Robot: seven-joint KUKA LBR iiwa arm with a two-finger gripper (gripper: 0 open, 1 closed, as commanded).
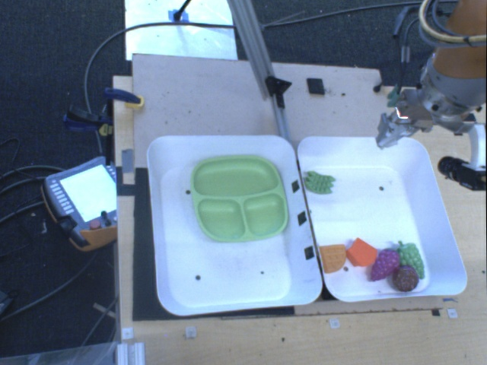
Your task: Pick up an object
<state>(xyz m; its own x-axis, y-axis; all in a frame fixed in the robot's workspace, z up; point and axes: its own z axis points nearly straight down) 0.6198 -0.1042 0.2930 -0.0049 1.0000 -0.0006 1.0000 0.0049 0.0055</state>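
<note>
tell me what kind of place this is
Probably a robotics lab test bench: two white bins holding toy food, a robot arm's tool above, and a teach pendant beside loose cables.

Robotics lab, judging by a grey and orange industrial arm (453, 44) over a plywood bench (213, 90) with two white bins (175, 280), a teach pendant (82, 202) on dark carpet, loose cables (99, 52), clamps (122, 97).
</note>
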